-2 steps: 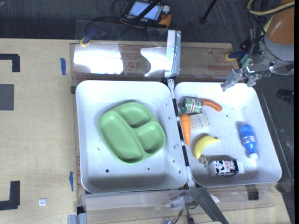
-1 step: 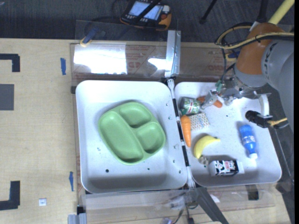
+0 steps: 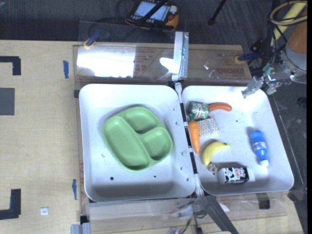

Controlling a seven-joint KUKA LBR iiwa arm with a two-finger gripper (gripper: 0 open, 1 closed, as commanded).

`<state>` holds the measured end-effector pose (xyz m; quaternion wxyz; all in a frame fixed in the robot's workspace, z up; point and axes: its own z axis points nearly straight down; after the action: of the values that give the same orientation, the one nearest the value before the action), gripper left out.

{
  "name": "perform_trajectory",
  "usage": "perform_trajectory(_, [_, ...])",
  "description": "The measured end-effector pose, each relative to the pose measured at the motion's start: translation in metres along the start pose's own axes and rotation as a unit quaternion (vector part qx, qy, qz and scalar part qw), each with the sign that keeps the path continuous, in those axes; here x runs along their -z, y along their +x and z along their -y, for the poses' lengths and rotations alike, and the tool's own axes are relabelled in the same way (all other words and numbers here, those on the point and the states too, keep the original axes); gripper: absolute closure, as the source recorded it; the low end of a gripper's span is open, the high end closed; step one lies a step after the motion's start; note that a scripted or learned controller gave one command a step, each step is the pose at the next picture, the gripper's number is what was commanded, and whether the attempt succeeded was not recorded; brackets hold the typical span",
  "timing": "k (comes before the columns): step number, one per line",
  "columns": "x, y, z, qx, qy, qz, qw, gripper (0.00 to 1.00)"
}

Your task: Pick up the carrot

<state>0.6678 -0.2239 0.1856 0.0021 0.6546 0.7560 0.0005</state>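
Carrot: orange, tapered, lying lengthwise beside the banana.

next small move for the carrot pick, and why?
Probably swing the gripper left and forward across the right bin to hover over the carrot. The gripper sits at that bin's far right corner, well off the carrot, which lies along the bin's left wall beside the banana.

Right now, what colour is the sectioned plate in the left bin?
Light green; the three-compartment plastic plate shows clearly in the camera view, against the shallow white left bin.
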Motion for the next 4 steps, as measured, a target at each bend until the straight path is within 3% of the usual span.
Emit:
perform_trajectory(1, [-0.044, 0.000, -0.003, 0.136, -0.005, 0.003, 0.9907, 0.00])
perform_trajectory(2, [-0.100, 0.027, 0.079, 0.219, 0.000, -0.001, 0.9756, 0.00])
perform_trajectory(3, [0.000, 0.023, -0.004, 0.231, -0.001, 0.000, 0.9730, 0.00])
perform_trajectory(4, [-0.090, 0.006, 0.023, 0.385, -0.002, 0.000, 0.9229, 0.00])
